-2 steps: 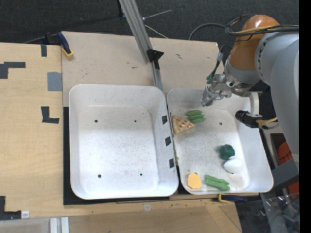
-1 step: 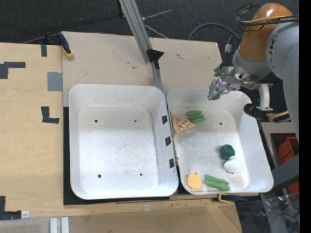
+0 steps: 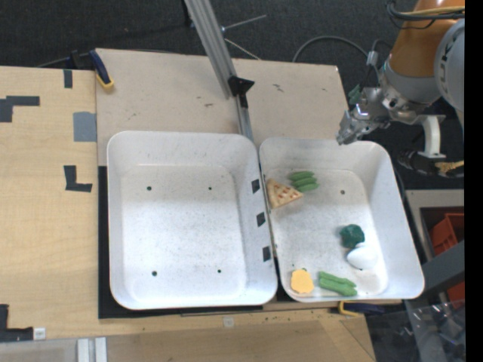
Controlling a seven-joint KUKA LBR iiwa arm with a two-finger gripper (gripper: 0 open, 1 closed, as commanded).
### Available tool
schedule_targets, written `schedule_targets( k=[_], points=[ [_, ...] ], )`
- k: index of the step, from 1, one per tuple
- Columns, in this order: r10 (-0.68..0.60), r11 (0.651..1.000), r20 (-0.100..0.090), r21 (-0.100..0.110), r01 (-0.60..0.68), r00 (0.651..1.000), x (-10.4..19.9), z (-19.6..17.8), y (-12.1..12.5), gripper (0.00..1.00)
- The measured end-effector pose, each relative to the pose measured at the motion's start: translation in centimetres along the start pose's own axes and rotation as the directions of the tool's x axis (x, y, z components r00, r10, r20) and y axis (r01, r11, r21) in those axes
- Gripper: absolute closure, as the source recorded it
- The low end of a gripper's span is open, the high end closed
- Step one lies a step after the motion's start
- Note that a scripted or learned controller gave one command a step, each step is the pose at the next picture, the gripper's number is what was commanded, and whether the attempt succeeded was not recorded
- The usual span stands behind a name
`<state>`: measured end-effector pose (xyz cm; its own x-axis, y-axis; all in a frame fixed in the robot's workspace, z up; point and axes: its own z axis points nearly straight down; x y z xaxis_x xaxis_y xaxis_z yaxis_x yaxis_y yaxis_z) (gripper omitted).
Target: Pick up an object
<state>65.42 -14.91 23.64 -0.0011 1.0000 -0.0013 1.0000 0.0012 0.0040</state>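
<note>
Camera view puts my candidates all in the right bin [image 3: 392, 194]: a tan waffle-patterned wedge [image 3: 284, 194] near the dividing wall with a green pod-like piece [image 3: 303, 179] just beside it, a dark green lump [image 3: 352, 235] touching a white rounded piece [image 3: 362, 258] toward the right wall, and along the near edge a yellow piece [image 3: 302, 281] next to a long green pod [image 3: 336, 283]. I judge them all to be toy food, light and fairly stiff, probably smooth enough to slip if pinched off-centre. The long green pod looks the easiest to take, across its narrow width at mid-length, though it lies close to the bin's near wall; the wedge sits freer of its neighbours on the open floor, and I would close on its two straight sides. The left bin [image 3: 121, 202] offers nothing to grasp. My end effector [image 3: 351, 129] hangs at the right bin's far rim, near its far right corner, above the surface [image 3: 166, 89], well apart from every piece; whether it is apart or together I cannot tell from this angle. The arm [image 3: 423, 51] reaches in from the right, its wrist bent downward and its orange band high in the corner.
</note>
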Motion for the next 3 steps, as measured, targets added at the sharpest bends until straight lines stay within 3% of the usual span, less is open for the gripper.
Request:
schedule_targets(
  k=[1, 3],
  points=[
    [-0.001, 1.000, -0.001, 0.001, 0.001, 1.000, 0.1, -3.2, 0.1, 1.00],
    [-0.004, 1.000, -0.002, 0.007, 0.004, 1.000, 9.8, -2.2, -1.9, 1.00]
  ],
)
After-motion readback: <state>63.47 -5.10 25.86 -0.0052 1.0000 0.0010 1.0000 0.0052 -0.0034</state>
